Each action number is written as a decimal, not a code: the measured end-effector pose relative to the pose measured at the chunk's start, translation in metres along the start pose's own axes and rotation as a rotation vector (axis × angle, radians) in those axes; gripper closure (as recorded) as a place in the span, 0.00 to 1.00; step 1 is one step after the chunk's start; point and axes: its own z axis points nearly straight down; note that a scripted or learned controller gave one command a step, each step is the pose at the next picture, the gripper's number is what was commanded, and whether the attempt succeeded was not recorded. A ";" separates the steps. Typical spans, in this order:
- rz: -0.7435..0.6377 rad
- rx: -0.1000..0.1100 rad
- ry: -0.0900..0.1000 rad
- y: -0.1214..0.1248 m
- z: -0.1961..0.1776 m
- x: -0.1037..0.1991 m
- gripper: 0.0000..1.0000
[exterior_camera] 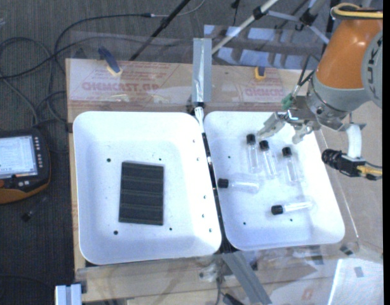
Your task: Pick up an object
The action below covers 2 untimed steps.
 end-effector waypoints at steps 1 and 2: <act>-0.127 -0.003 -0.001 0.013 0.143 -0.040 0.00; -0.127 -0.001 0.003 0.012 0.136 -0.038 1.00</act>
